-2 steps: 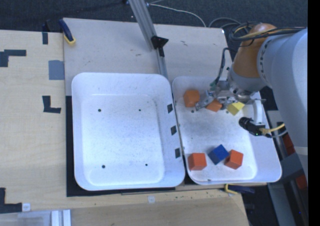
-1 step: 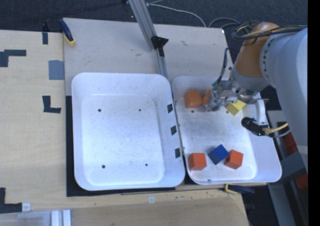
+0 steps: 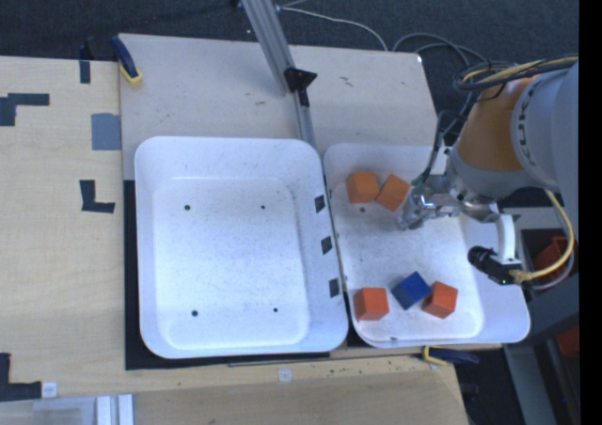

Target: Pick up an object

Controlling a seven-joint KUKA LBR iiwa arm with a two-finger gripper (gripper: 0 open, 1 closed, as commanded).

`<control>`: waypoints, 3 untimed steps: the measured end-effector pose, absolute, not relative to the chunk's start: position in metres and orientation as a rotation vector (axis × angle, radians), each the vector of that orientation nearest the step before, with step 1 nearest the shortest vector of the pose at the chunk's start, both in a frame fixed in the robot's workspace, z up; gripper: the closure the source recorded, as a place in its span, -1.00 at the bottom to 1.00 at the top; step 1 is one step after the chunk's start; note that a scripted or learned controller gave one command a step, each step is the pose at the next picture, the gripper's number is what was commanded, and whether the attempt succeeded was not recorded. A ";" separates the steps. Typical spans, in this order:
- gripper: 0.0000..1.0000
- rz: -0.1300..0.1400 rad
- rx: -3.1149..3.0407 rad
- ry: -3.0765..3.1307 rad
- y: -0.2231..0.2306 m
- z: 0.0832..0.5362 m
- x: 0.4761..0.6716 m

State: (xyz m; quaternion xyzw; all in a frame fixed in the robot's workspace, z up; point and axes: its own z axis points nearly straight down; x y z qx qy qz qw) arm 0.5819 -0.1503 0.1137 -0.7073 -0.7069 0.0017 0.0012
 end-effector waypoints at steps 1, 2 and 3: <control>-1.00 0.002 -2.219 -2.222 -0.149 0.113 0.584; -1.00 0.042 -2.185 -2.211 -0.111 0.091 0.643; 1.00 0.046 -2.195 -2.207 -0.115 0.099 0.640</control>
